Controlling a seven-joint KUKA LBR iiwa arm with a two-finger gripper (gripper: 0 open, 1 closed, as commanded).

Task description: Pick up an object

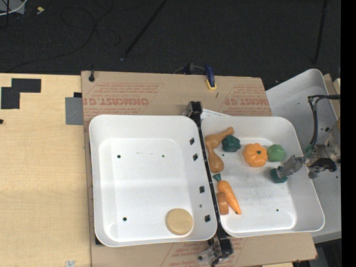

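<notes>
No single object is named by the task, so the likeliest candidate is judged to be the green rounded piece (pixel 276 152), which lies in the right of the frame, in the upper part of the right bin (pixel 303 218), touching or just beside an orange pumpkin (pixel 255 154) on its left. Further left, a dark teal piece (pixel 231 144) is seen next to two tan gourd-shaped pieces (pixel 216 149) against the bin's left wall, and two carrots (pixel 228 197) lie below them, well apart from the green piece. The gripper (pixel 281 174) is found just below and to the right of the green piece, low over the bin floor, with nothing seen held in it; whether it is released or clenched cannot be told from this view. The step in hand is judged to be the approach, with no grasp yet made. For the next move, the gripper would need to be brought up the frame and slightly left, centred over the green piece, and lowered so that the pumpkin is not nudged. In the left bin (pixel 103 149) a pale round disc (pixel 179 221) rests near the lower edge, far from the gripper. Both bins are carried by a cardboard sheet (pixel 139 96) on the bench (pixel 39 177).
</notes>
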